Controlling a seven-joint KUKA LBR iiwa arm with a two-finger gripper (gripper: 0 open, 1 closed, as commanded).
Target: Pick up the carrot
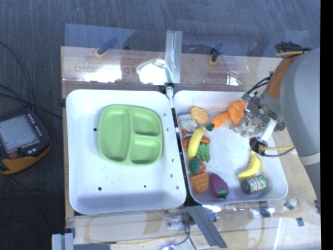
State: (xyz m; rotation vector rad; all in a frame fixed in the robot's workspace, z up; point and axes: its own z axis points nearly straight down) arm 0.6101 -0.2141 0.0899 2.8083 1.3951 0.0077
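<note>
Lying in the right bin (281, 189) beside the gripper (244, 127), the carrot (220, 120) looked light, rigid, best pinched mid-body.

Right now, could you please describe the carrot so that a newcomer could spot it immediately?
Look in the right-hand bin, near its upper rim. The carrot lies tilted beside the end effector, and it is the orange tapered piece with a green tip, unlike the yellow bananas below.

Dark grey carpet floor (156, 7) around a pale wooden bench (78, 61).
</note>
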